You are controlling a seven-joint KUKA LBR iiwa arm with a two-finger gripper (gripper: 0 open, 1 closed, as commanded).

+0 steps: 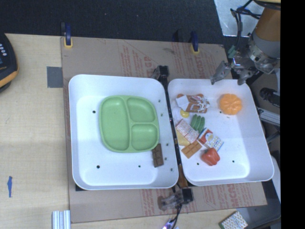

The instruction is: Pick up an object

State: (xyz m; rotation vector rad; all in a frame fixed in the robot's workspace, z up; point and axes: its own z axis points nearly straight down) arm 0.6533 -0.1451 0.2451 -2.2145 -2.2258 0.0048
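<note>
My gripper [230, 78] hangs over the far edge of the right bin [248, 171], its two fingers spread apart and open with nothing between them. Just below and to the right of it an orange fruit [230, 104] lies in that bin. Further left in the same bin lie a brown-and-white packet [192, 102], a small yellow piece [184, 113], a green pepper [197, 122], a pale wrapped packet [186, 130], a tan cracker [191, 150], a small red-and-white carton [210, 139] and a red tomato-like piece [210, 157].
The left bin [81, 128] holds a green divided plate [128, 123] and a small brown block [157, 155] near its right wall. Blue clamps [67, 34] [194, 41] pin the cardboard at the back. A black and yellow device [5, 61] sits at far left.
</note>
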